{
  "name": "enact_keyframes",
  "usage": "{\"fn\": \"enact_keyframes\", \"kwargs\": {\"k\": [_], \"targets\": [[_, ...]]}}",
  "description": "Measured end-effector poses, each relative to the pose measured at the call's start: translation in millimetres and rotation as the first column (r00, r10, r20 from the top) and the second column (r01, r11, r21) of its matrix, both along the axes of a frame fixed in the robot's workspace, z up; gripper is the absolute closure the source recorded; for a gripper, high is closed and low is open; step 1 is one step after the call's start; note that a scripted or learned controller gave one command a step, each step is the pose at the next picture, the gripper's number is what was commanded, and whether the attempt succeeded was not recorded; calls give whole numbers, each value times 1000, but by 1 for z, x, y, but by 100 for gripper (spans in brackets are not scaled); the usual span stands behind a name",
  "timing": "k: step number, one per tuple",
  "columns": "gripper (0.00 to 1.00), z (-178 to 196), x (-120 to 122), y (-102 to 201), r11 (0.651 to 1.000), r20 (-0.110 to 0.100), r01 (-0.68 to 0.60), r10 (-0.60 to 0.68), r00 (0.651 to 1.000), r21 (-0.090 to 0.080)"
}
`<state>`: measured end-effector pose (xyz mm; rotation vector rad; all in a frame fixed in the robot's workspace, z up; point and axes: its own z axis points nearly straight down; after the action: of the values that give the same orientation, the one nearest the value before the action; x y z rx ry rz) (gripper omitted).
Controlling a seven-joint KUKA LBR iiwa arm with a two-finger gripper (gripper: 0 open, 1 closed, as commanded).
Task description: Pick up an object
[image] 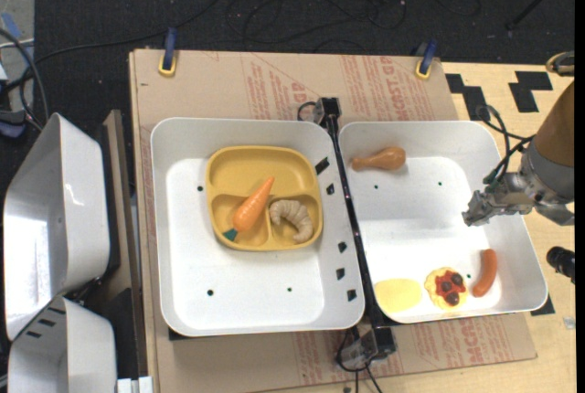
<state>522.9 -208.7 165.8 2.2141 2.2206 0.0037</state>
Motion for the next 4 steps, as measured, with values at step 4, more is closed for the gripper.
{"fn": "enact_keyframes", "kwargs": {"k": [4], "targets": [[100,92,26,101,1000,-6,-6,6,1000,4]]}}
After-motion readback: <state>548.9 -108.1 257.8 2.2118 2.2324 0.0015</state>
